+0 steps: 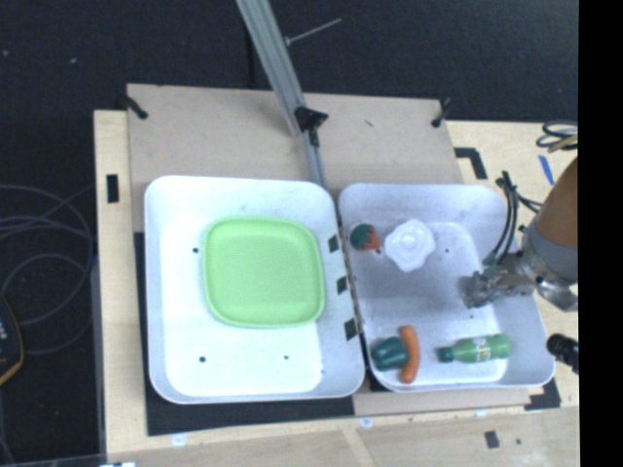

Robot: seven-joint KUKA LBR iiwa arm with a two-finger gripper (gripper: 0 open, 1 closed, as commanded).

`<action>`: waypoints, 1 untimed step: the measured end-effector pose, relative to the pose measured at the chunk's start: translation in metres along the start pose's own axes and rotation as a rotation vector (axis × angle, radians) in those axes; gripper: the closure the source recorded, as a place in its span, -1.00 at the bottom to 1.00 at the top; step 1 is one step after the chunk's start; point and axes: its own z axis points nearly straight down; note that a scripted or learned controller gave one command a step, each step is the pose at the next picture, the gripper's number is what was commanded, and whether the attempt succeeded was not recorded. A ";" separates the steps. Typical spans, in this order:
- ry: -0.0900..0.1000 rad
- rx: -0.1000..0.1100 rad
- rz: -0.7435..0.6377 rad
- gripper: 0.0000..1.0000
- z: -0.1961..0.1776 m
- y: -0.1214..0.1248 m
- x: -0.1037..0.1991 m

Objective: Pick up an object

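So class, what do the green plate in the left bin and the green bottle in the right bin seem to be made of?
Green plate: likely plastic, matte; even pale colour, rounded moulded rim. Green bottle: probably plastic, slightly glossy; light highlights along its side, though too small to be sure.

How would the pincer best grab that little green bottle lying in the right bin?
Probably from above, across the middle of its body. The bottle lies on its side, pointing left-right near the bin's front wall, so its long sides are the narrow span for two fingers. Its cap end looks too thin, and the carrot lies just left of it.
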 end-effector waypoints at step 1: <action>0.000 -0.001 0.000 1.00 -0.052 0.001 -0.001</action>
